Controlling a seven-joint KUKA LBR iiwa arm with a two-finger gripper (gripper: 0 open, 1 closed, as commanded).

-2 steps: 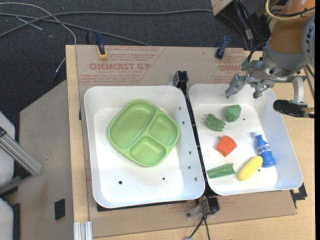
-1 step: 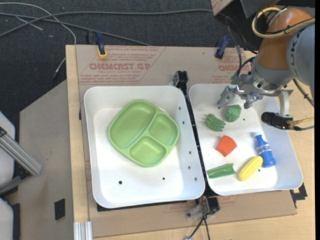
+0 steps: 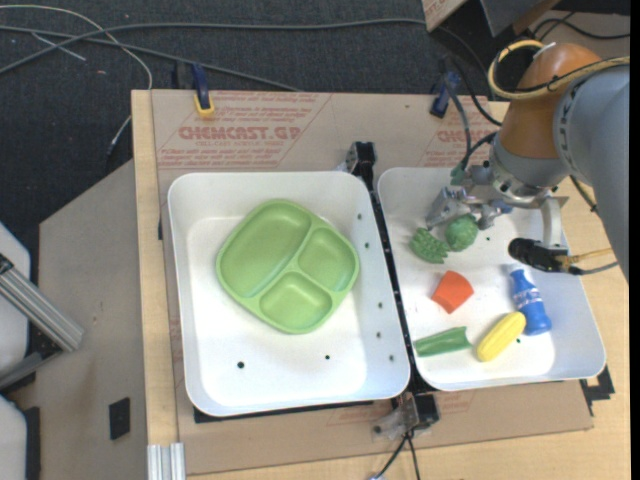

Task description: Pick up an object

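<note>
**Q:** Bench and background?

**A:** Dark carpet with loose cables behind. A cardboard sheet [image 3: 300, 118] covers the bench and carries two white bins. My landmark is the black divider [image 3: 385, 268] where the bins meet. Left of it, the left bin [image 3: 200, 368] holds a green sectioned plate [image 3: 288, 265]. Right of it, the right bin [image 3: 585, 353] holds the small items.

**Q:** Where is your claw?

**A:** My gripper [image 3: 458, 211] sits low in the right bin, a little right of the divider's far end. Just beneath it, touching or nearly so, lies a green bumpy toy [image 3: 462, 233] with a second green bumpy piece [image 3: 429, 245] beside it, nearer the divider. They may be one object; the view is too coarse to say.

**Q:** Open or closed? Holding anything?

**A:** Cannot tell. The metal parts blur into the toy, so I log no grasp.

**Q:** Other candidates?

**A:** All right of the divider: an orange block [image 3: 452, 290], a green pepper-like piece [image 3: 442, 343] closest to the divider's near end, a yellow corn-like toy [image 3: 500, 335], a blue bottle [image 3: 528, 300] further right.

**Q:** Handling estimate for the green toy?

**A:** Probably hollow plastic: light, stiff, not fragile. The bumps should give grip, but the rounded body may roll or squirt sideways. I would close across its widest middle, not on the edge.
</note>
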